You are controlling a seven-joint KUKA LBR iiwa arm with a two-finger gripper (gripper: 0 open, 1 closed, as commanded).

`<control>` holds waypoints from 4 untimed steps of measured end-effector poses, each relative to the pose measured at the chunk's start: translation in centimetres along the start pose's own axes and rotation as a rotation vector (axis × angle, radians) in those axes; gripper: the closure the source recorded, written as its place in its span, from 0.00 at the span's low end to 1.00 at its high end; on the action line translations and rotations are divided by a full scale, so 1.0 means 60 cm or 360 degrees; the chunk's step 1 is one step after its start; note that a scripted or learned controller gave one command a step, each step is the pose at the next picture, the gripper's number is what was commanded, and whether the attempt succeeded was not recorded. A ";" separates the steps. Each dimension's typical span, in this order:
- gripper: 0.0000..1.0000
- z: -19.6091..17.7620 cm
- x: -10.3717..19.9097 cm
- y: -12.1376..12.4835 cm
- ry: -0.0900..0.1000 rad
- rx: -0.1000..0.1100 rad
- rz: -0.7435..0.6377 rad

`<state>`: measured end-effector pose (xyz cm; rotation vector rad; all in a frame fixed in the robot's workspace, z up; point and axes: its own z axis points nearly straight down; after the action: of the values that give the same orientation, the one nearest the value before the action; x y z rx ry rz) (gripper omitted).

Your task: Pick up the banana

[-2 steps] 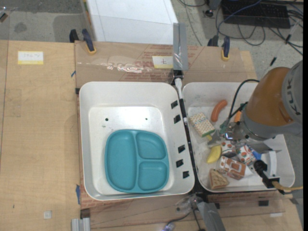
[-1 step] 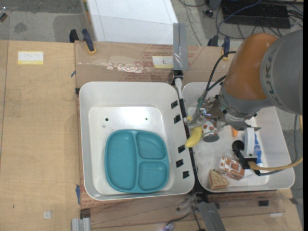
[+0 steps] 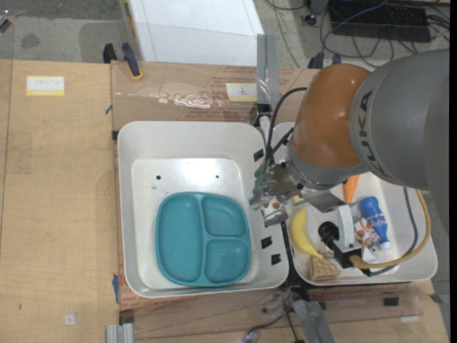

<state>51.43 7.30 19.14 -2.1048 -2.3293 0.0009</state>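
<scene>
Lower centre-right of frame: curved, smooth yellow banana (image 3: 303, 236) lay in the right white bin (image 3: 421, 266), near its left wall. Beside it: a toast-like brown triangle (image 3: 323, 268), a blue-and-white bottle (image 3: 373, 219), an orange piece (image 3: 350, 188). Left bin (image 3: 132, 191) held a glossy teal three-compartment plate (image 3: 203, 238). Gripper (image 3: 275, 195) hung above the banana; open or closed, not discernible.

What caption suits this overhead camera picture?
Grey arm with orange band hangs over the right white bin beside a yellow banana; teal divided plate lies left.
</scene>
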 end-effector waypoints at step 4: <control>0.00 0.128 -0.230 -0.037 0.0000 -0.0002 0.0033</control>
<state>50.59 -6.63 11.47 -2.1296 -2.3082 -0.0004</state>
